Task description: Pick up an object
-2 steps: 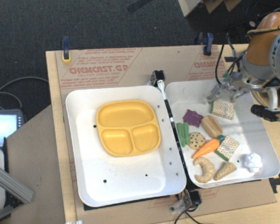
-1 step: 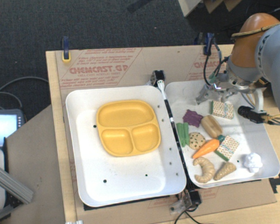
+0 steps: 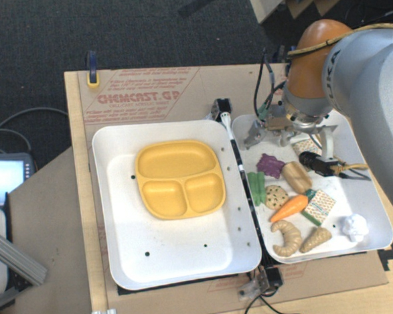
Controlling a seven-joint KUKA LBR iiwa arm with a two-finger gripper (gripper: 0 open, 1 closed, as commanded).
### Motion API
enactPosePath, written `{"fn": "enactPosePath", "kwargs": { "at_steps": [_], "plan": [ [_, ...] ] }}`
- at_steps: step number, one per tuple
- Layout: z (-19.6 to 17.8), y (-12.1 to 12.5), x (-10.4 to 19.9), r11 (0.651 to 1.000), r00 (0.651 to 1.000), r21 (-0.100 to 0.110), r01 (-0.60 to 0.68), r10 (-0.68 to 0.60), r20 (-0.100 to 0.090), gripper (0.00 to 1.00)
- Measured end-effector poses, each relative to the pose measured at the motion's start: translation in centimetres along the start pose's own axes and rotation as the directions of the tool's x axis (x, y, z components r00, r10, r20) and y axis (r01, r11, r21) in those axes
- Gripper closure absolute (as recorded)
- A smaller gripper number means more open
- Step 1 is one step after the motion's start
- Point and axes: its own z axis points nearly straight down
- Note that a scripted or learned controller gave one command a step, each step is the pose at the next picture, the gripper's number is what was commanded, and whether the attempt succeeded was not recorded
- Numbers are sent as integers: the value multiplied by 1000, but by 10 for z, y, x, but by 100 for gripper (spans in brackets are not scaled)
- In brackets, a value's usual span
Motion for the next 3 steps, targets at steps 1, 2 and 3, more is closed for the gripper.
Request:
{"fn": "enactPosePath", "kwargs": {
  "at_steps": [1, 2, 3],
  "plan": [
    [0, -53, -57, 1000, 1000, 1, -13, 13, 4, 0],
    [0, -113, -12, 1000, 1000, 0, -8, 8, 5, 0],
    [-167, -67, -110, 1000, 1000, -25, -12, 13, 16, 0]
  ]
}}
